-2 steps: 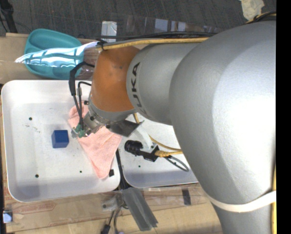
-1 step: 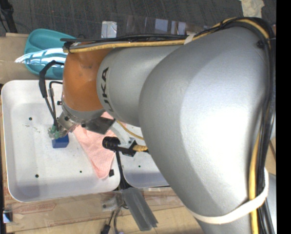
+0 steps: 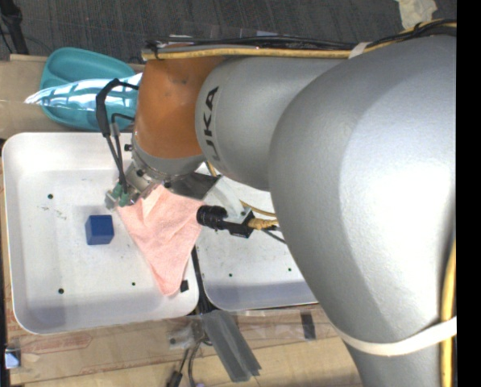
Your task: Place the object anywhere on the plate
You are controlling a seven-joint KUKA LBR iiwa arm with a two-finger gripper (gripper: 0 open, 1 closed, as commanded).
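A pink cloth (image 3: 163, 232) hangs in a long triangle from my gripper (image 3: 121, 193). Its upper corner is pinched between the fingers, and its lower end trails down to the wall between the two bins. The gripper is over the middle right of the left white bin (image 3: 31, 297), with the orange wrist band (image 3: 167, 111) just above it. A small blue cube (image 3: 100, 229) lies on the floor of the left bin, a little left of the cloth and apart from it.
A shiny teal object (image 3: 79, 87) lies on the bench behind the left bin's far wall. The bulky grey arm (image 3: 345, 176) covers most of the right bin (image 3: 256, 285). A black cable fitting (image 3: 216, 218) juts out beside the cloth.
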